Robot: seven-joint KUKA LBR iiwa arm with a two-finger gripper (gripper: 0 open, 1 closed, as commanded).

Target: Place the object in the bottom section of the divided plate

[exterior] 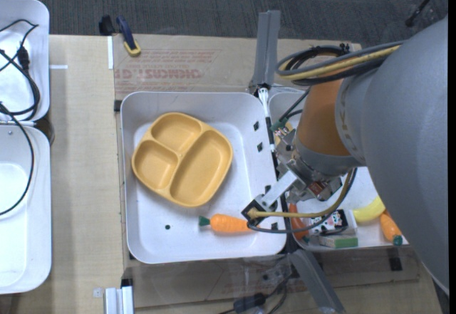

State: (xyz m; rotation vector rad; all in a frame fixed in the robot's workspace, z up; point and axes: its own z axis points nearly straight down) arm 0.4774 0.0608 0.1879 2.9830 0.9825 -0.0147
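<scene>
A yellow divided plate with three sections lies in the left bin, toward its upper left. An orange toy carrot with a green tip lies on the bin floor below the plate, near the bin's front right corner. My gripper hangs under the orange-banded wrist, down by the wall between the two bins and just right of the carrot. The wrist and cables cover most of the gripper, and nothing shows as held in it.
In the right bin, partly under the arm, lie a yellow banana-like toy, a second small carrot, a printed card box and a green-and-white block. A blue-and-yellow clip rests on the bench behind the bins.
</scene>
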